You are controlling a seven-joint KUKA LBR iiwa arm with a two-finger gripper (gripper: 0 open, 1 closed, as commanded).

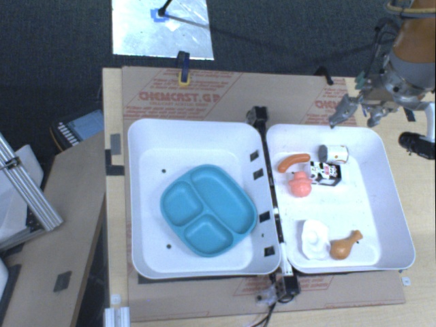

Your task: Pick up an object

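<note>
The right bin (388, 182) holds several small toys: an orange sausage (293, 161), a pink ball-like piece (300, 184), a black-and-white block (325, 174), a small white cylinder (335, 154), a white fried egg (314, 240) and a brown drumstick (345, 244). My gripper (357, 112) hangs above the far edge of the right bin, past the toys, with its two fingers spread apart and nothing between them.
The left bin (146, 155) bears a blue divided plate (208, 210). A black divider clip strip (268, 182) runs between the bins. A shiny metal sheet (162, 19) lies on the floor beyond the bench.
</note>
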